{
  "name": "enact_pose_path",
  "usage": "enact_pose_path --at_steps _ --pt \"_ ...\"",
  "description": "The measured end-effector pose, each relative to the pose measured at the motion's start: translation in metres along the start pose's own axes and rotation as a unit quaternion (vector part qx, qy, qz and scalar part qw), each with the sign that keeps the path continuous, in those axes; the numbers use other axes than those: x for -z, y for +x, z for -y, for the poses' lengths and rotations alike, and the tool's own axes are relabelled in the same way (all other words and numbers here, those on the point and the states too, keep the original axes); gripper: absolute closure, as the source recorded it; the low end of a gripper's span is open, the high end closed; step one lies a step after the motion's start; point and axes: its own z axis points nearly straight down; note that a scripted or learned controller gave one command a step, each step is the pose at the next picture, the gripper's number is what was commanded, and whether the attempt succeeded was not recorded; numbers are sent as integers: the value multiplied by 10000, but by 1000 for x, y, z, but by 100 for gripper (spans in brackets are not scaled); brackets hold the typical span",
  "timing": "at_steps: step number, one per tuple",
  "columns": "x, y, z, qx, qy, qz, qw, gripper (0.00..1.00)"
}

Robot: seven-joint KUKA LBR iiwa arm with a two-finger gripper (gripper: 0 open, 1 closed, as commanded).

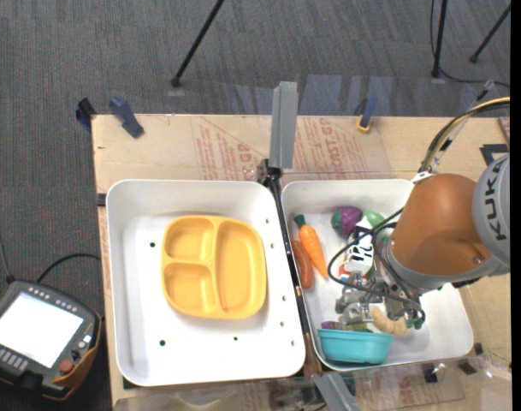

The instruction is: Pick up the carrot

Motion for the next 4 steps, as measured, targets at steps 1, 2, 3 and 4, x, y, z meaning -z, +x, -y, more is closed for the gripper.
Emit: enact_pose_path --at_steps 1,2,3,4 --pt "103 15 89 -213 29 36 9998 100" --pt "285 6 113 -451 29 62 9990 100" --pt "97 0 114 -1171 -13 -83 9931 100" --pt "364 1 107 -536 23 50 9985 100"
